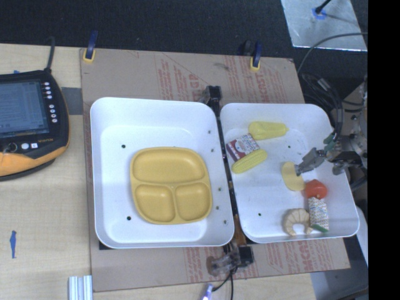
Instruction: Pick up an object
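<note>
Jaws above flat yellow disc [291, 176]

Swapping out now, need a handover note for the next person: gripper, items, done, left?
Gripper: at the right bin's right edge, low over a pale yellow disc; nothing seen between its fingers.
Right bin: yellow pepper, corn cob, small red-and-white packet, tomato, croissant, small labelled bottle.
Left bin: yellow divided tray.
Done: nothing lifted.
Left: grasp and lift one item.

Two white bins [100, 167] are being counted, one yellow tray [170, 184], and seven small food items [267, 130] in the right bin.
</note>
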You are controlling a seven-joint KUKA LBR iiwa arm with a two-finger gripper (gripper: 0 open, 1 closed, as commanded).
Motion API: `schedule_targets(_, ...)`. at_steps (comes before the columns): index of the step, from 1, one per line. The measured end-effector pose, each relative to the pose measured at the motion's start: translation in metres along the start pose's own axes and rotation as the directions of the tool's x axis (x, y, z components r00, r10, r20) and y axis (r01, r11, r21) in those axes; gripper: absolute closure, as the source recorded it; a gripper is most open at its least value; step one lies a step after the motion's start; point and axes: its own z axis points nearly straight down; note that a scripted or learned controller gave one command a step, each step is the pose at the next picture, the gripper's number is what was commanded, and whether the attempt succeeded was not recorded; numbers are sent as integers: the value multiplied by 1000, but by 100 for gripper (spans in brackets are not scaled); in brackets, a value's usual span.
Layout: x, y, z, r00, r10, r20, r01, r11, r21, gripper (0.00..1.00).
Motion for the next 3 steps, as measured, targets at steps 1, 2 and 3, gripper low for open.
schedule_targets(1,-45,40,70,1000,1,1,-1,1000,2,0)
schedule_targets(2,-19,49,158,1000,-1,1,1,1000,1,0)
schedule_targets(3,-54,136,48,1000,1,1,-1,1000,-4,0)
